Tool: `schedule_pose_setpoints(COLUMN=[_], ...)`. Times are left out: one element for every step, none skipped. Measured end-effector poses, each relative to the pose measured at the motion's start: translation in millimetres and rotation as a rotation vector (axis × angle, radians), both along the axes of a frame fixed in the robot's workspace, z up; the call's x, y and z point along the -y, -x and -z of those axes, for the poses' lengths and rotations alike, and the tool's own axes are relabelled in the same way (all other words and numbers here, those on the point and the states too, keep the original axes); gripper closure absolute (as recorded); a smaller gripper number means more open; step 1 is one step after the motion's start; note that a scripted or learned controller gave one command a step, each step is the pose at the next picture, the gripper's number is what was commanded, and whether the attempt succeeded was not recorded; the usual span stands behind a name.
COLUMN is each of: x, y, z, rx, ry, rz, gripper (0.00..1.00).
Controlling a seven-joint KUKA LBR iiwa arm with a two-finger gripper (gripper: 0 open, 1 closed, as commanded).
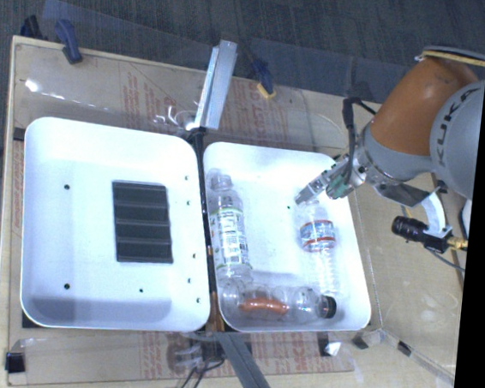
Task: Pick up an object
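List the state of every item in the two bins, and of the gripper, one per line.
Black ridged block: lying flat in the left bin.
Left bottle: on its side along the right bin's left wall.
Right bottle: on its side, below the gripper.
Bottom bottle: on its side along the near wall, black cap pointing right.
Gripper: above the right bin, holding nothing visible.

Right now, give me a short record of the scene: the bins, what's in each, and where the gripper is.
left bin: one dark ribbed block, lying flat near the middle
right bin: three clear plastic bottles
bottle by divider: lying lengthwise, white label
bottle at right: lying, red-and-white label
bottle along near wall: lying crosswise, dark cap to the right
gripper: above the right bin's far right part, just over the right bottle's top end
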State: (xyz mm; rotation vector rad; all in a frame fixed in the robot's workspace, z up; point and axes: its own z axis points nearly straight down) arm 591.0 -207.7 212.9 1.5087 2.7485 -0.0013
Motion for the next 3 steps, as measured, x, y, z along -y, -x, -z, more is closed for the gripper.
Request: schedule_pose_setpoints(x=[0,1,-6], y=[0,-2,-1], z=[0,7,-87], rx=[0.000,-0.005,-0.003], ry=[0.000,-0.003,-0.002], rz=[0.000,-0.032,0.009], gripper=[0.00,0.00,0.00])
